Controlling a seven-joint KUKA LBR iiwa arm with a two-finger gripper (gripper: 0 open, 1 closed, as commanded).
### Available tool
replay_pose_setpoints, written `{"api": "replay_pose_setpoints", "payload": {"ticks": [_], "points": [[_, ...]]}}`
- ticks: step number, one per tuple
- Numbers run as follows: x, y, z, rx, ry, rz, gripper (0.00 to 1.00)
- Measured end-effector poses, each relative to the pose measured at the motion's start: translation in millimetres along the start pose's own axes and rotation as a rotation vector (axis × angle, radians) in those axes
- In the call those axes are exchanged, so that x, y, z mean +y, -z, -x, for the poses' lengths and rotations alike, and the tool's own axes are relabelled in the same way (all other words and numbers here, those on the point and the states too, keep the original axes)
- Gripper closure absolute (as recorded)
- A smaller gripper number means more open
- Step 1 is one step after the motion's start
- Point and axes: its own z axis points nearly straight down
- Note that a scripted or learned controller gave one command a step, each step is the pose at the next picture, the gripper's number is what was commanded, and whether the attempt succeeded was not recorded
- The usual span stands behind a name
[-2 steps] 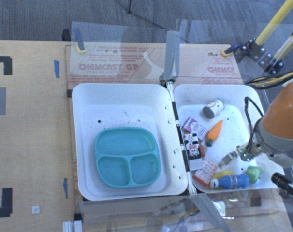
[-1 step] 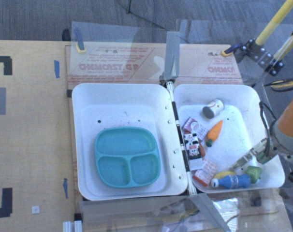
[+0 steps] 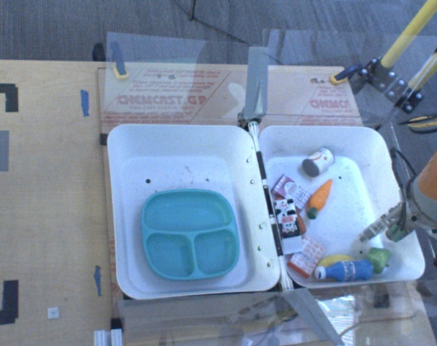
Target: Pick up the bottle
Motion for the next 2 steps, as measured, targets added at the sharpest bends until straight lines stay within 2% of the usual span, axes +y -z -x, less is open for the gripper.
{"api": "replay_pose_setpoints", "payload": {"ticks": [1, 2], "points": [[-0.3, 8.5, 0.2, 0.001, -0.002, 0.001, 1.0], [-0.4, 8.5, 0.2, 0.001, -0.002, 0.001, 0.0]]}}
